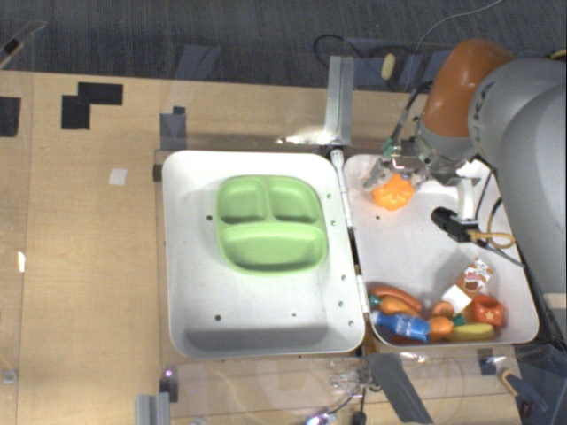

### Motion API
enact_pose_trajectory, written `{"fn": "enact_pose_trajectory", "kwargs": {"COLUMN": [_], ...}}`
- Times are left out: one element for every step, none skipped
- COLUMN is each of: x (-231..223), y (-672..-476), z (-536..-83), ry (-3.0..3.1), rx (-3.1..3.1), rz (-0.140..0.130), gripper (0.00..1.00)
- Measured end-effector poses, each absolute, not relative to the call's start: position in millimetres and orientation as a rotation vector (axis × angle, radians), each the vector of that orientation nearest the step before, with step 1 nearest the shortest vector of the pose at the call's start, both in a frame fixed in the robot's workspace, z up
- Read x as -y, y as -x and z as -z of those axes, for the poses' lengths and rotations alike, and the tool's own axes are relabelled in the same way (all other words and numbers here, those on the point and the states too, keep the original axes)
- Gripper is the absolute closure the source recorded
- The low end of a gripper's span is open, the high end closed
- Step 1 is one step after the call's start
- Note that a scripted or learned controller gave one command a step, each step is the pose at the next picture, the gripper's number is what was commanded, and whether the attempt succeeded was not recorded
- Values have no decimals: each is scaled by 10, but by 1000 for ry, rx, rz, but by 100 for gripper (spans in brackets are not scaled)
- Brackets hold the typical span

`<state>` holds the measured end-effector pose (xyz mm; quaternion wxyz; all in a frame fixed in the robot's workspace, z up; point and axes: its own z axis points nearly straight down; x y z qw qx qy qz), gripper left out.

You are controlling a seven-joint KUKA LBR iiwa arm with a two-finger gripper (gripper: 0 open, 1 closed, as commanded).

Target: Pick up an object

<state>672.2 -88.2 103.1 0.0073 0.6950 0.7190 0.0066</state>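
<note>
My gripper point(400, 170) hangs over the far left part of the right bin point(416, 246), reaching in under the orange-banded wrist. Directly below it, at its tip, is a small orange object point(393, 194) that looks like toy food. Whether that object is touching the bin floor or is raised off it cannot be told from this view. A pile of toy food lies in the near corner of the same bin: an orange carrot-like piece point(397, 299), a blue item point(406, 328), a red tomato-like piece point(488, 311) and a yellow banana-like piece point(474, 331).
The left bin point(190, 264) holds a green divided plate point(270, 222). A metal post point(339, 96) stands behind the wall between the bins. A dark part with a yellow cable point(454, 224) hangs over the right bin's middle. The grey arm covers the right bin's far right.
</note>
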Motion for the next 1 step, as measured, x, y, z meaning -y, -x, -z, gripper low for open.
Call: {"fn": "enact_pose_trajectory", "kwargs": {"x": [397], "y": [-6495], "z": [-2182], "ry": [-2091], "rx": [-2337], "rz": [-10], "gripper": [100]}}
